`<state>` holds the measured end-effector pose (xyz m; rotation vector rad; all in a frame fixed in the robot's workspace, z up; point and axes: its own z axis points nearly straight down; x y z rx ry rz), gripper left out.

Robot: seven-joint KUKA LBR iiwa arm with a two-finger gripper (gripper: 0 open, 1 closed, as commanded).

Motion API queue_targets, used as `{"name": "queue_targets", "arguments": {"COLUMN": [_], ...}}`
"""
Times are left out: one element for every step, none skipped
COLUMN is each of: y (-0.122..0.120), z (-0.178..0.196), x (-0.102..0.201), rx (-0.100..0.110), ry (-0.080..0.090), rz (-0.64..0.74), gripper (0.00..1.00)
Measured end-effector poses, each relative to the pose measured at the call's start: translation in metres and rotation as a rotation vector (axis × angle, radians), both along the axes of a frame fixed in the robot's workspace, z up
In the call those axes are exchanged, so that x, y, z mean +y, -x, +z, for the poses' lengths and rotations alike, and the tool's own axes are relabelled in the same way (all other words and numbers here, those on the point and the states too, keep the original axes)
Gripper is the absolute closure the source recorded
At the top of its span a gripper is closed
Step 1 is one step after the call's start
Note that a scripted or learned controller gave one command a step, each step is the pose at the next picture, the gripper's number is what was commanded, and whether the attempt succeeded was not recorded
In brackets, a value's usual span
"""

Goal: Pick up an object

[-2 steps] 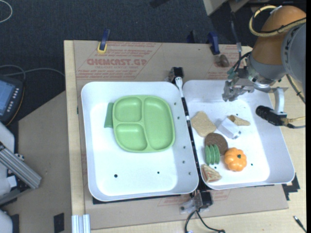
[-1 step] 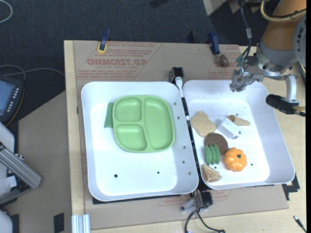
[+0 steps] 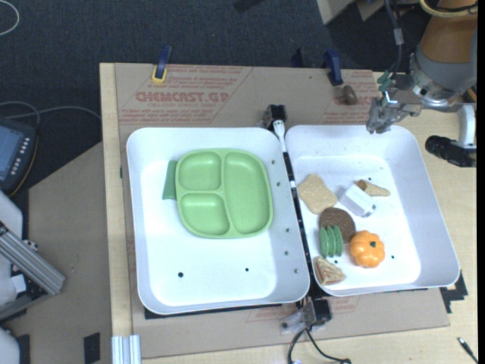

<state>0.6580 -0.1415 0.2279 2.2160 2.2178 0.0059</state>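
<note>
Several small food items lie in the right bin [image 3: 424, 173], all nearer the camera than the gripper [image 3: 377, 124]: a cracker [image 3: 316, 192], a white block [image 3: 356, 200], a tan piece [image 3: 373, 188], a brown round cookie [image 3: 337, 221], a green ridged piece [image 3: 330, 242], an orange pumpkin [image 3: 367, 249] and a wedge [image 3: 328, 270]. We see the gripper over that bin's far rim, well apart from them, nothing visible between its fingers; open or closed, we cannot tell. Left of it, a green divided plate [image 3: 224, 192] lies in the left bin [image 3: 144, 203].
</note>
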Motion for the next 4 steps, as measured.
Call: {"name": "queue_targets", "arguments": {"y": [0.011,0.002,0.007,0.005], "z": [-0.002,-0.013,-0.012,0.008], "x": [0.061,0.071,0.073,0.067], "rx": [0.009,0.008,0.009,0.003], "ry": [-0.004,-0.002,-0.002,-0.001], "rz": [0.005,0.001,-0.001,-0.001], "gripper": [1.0,1.0,1.0,1.0]}}
